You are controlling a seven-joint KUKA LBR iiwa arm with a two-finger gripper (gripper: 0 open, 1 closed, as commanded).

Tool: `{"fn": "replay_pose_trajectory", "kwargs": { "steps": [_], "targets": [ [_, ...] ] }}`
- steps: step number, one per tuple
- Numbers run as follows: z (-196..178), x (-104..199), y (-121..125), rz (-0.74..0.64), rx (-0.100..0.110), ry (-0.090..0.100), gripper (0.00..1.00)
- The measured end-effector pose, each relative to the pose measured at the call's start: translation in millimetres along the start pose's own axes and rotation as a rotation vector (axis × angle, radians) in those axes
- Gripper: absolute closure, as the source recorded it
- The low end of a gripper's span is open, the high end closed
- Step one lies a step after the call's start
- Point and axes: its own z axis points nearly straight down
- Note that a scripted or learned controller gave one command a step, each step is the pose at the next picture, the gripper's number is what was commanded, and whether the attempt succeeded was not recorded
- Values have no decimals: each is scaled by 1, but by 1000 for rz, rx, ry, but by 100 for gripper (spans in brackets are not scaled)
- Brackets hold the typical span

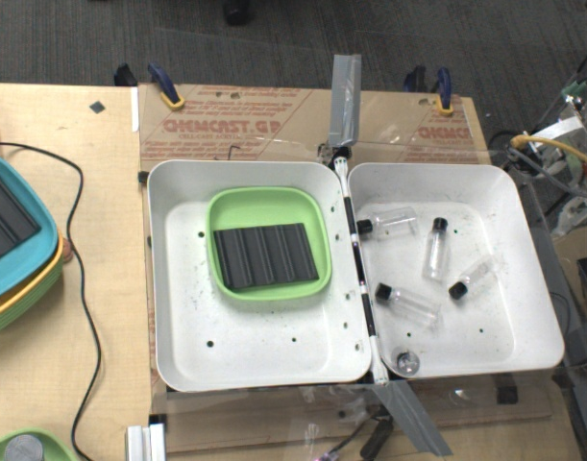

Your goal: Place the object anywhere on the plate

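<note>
Desk (34, 382): light wood, with a printed cardboard sheet (226, 113) under the far edge of both bins, held by two spring clamps (164, 85).

Left bin (187, 344): white and shallow, carrying the green plate (269, 200) in its upper middle. A black ribbed pad (267, 255) lies flat inside the plate, slightly skewed.

Right bin (509, 334): touches the left bin along a shared seam.

Stack of teal and green trays (24, 257) at the desk's left edge, with a black cable (82, 257) running beside it.

Task objects: four clear vials with black caps, all lying on their sides on the right bin's floor and well apart from the plate.
- Vial A (389, 225): near the seam, upper part.
- Vial B (435, 250): centre, cap towards the far wall.
- Vial C (406, 301): lower, near the seam.
- Vial D (471, 281): right of centre, tilted.

Small round metallic piece (405, 361) at the right bin's near edge.

Claw: I cannot tell whether it is open or closed.
</note>
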Motion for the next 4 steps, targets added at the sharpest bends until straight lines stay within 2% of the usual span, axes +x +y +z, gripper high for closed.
{"fn": "replay_pose_trajectory", "kwargs": {
  "steps": [1, 2, 4],
  "targets": [
    [-19, -19, -3, 7, 1, 1, 0],
    [-2, -24, -4, 6, 0, 0, 0],
    [-5, -35, -6, 9, 0, 1, 0]
  ]
}}
